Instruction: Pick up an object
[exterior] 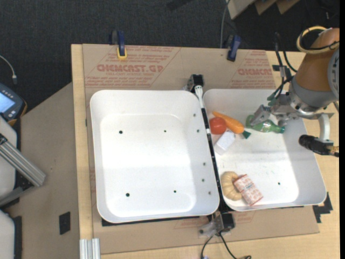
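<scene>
Your arm reaches in low from the right; the gripper [262, 118] seems clamped on a green object [266, 126].

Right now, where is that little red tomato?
The red tomato lies in the right bin, near its left wall, touching the carrot and just above a small white packet.

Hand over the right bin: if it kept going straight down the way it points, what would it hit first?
Probably the green object directly beneath the hand, lying on the right bin floor; depth is unclear.
</scene>
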